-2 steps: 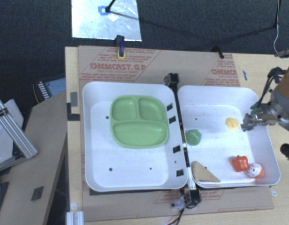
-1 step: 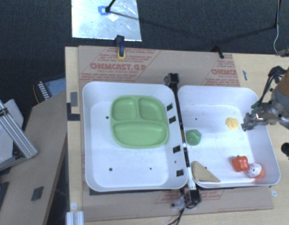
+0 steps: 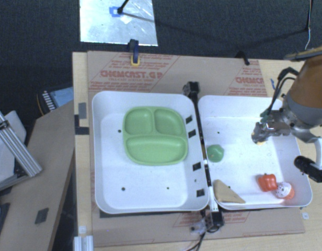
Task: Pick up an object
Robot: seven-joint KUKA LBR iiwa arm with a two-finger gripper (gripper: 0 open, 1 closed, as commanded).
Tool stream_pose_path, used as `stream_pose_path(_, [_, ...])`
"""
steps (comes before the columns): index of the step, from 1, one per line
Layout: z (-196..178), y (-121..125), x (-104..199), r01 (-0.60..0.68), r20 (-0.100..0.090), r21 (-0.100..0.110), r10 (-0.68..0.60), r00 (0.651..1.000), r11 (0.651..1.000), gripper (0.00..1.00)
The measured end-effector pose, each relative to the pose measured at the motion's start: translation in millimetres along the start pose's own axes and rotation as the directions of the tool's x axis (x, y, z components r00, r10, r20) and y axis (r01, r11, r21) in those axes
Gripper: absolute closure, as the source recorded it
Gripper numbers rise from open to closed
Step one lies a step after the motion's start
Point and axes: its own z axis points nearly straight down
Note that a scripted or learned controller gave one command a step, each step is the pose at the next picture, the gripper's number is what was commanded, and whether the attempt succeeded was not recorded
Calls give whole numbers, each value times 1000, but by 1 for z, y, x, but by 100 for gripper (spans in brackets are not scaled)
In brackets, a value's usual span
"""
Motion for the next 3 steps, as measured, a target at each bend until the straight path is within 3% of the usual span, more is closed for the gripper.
stream_pose_path(3, [2, 27, 182, 1, -1, 1, -1, 1000, 1000, 100])
